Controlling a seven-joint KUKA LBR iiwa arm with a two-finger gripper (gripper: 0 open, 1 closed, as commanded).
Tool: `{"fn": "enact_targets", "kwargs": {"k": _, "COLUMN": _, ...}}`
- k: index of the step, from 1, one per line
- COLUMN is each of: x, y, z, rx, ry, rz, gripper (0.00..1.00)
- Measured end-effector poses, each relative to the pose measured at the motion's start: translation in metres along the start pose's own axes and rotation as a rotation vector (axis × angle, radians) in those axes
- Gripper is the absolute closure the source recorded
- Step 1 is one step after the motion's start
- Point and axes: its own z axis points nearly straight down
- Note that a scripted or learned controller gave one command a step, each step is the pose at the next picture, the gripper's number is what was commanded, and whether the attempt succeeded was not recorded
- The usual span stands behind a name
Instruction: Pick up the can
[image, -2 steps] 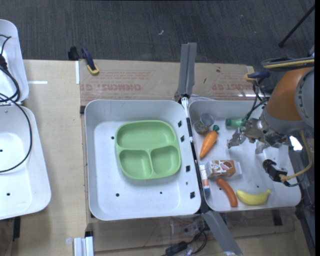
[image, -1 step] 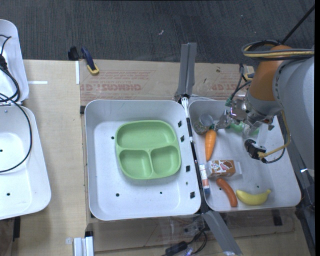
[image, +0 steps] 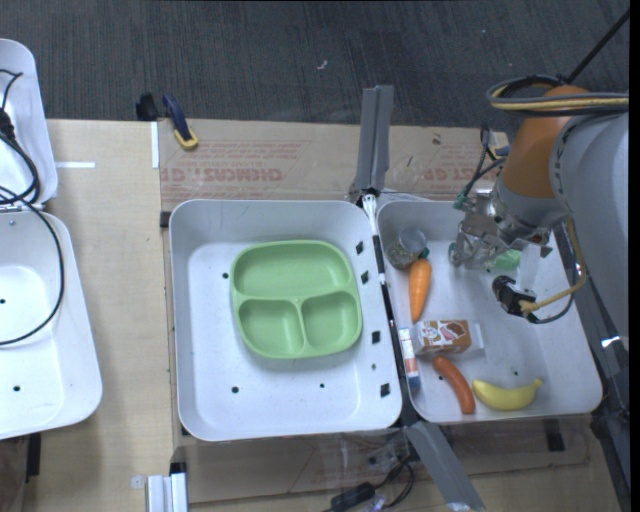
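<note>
arm over right bin, can at the bin's far left corner.
can (image: 406, 247) lay just above the carrot (image: 419, 288), near the divider. jaws (image: 478, 250) hung low to its right, well apart from it; cannot tell their spread. green tray (image: 296, 297) sat in the left bin (image: 200, 400); banana (image: 506, 393) near front.

The arm (image: 590, 150) runs off the right edge; a green thing (image: 507, 260) sits half-hidden beneath it.

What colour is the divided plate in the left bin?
Light green; the divided plastic plate shows clearly in the camera view.
</note>
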Motion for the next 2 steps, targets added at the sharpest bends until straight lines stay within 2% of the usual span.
{"fn": "enact_targets", "kwargs": {"k": 1, "x": 0.000, "y": 0.000, "z": 0.000, "rx": 0.001, "ry": 0.000, "rz": 0.000, "gripper": 0.00}}
{"fn": "enact_targets", "kwargs": {"k": 2, "x": 0.004, "y": 0.022, "z": -0.072, "rx": -0.002, "ry": 0.002, "rz": -0.109, "gripper": 0.00}}
